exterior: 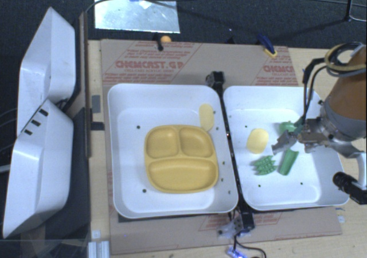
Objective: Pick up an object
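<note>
Two shallow white bins sit side by side on the bench (189, 53), over a sheet of printed cardboard. The left bin (129, 153) holds a yellow divided plate (180, 157) with three compartments, lying flat near the middle, and a small pale yellow oval piece (206, 117) just beyond the plate's far right corner, close to the bin's right wall.

The right bin (275, 194) holds three loose things. A yellow rounded piece (257, 140) lies toward its left side. Nearer the viewer and a little right of it sits a green knobbly piece (264, 165), and just right of that a green cylinder (288, 161) lies tilted, its far end pointing up toward the arm.

The arm comes in from the right, and its hand (285, 139) hangs over the right bin, above the far end of the green cylinder and right of the yellow rounded piece. A bit of green (288, 127) shows at the hand's far edge, but whether that is something in its grip I cannot tell, nor how wide the hand stands
</note>
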Robot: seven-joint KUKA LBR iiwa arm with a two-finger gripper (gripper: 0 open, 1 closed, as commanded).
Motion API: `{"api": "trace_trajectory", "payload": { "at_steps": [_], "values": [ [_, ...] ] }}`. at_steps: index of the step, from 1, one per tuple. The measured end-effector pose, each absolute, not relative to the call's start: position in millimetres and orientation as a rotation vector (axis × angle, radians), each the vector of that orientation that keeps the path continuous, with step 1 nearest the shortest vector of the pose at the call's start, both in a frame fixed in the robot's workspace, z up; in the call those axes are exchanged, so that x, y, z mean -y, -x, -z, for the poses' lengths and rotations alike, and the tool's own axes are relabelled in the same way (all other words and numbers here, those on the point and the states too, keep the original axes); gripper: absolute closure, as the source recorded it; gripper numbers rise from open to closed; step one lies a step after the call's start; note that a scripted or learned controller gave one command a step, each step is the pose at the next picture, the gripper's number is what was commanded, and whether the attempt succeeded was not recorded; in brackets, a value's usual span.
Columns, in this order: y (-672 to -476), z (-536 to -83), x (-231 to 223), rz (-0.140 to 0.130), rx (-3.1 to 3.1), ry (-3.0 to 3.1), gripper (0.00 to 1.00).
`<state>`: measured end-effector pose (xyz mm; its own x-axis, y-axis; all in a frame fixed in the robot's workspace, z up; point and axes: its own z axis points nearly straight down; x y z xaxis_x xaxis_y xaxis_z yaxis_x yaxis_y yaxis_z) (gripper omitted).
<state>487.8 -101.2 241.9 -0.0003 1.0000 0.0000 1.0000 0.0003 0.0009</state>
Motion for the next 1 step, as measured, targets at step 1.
{"api": "trace_trajectory", "payload": {
  "at_steps": [1],
  "values": [
    [-585.8,-270.4,103.8,-0.004,-2.221,-2.216,0.0]
  ]
}}
